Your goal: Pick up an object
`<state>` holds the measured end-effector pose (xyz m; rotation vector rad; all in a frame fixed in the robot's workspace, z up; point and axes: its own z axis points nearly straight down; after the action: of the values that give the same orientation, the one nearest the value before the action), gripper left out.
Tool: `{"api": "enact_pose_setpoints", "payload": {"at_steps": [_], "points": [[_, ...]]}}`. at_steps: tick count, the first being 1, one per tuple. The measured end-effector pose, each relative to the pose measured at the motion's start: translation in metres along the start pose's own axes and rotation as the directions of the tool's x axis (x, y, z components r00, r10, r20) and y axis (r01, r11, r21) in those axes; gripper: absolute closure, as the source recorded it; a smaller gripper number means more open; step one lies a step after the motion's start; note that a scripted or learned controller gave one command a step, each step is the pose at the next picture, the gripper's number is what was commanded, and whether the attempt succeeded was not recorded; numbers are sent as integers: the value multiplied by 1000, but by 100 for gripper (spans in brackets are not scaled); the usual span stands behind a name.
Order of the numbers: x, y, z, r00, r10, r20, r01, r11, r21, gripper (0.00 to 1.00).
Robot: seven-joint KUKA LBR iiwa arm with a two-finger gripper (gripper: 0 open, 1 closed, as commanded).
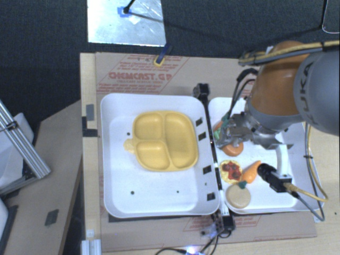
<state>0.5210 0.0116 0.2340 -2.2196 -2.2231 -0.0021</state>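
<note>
Camera view: the grey-and-orange arm's gripper (227,137) is hovering over a round orange toy (232,149) in the right white bin (297,203); finger state cannot be told.

A round orange piece (234,149), a pizza slice (231,170), a carrot (250,172) and a cream disc (238,196) are found along the right bin's (265,205) left wall.

Left bin (114,195): open floor at 6 o'clock of yellow tray (162,141). Right bin (265,205): crowded; arm (281,89) covers 12 o'clock half, toys (237,182) pack 6–9 o'clock.
</note>
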Motion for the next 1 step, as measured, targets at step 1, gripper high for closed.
{"api": "enact_pose_setpoints", "payload": {"at_steps": [1], "points": [[3,0,20,1000,0,1,0,1000,2,100]]}}
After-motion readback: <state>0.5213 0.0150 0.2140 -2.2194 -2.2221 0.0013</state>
